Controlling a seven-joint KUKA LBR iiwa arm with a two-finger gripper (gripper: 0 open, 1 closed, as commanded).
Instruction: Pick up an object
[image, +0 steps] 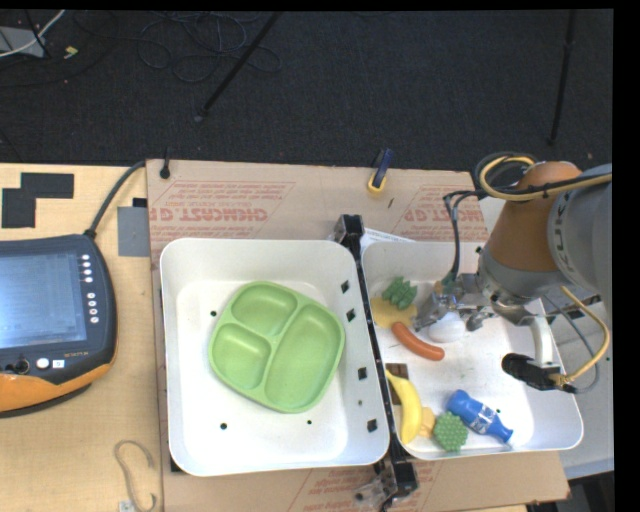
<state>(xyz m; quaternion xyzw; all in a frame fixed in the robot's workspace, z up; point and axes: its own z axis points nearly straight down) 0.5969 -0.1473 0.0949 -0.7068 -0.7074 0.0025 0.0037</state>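
Cardboard-covered bench (250, 195) bearing two white bins side by side. Left bin (190, 400): green divided plate (277, 344). Right bin (545, 430): gripper (445, 318) low over the floor, finger state impossible to tell. Just left of gripper: green toy (400, 293). Just below gripper: orange sausage (418, 341). Further below gripper: banana (406, 402), blue bottle (479, 415), green knobbly ball (449, 432).

Even, bright light; soft shadows; the picture looks slightly blurred.
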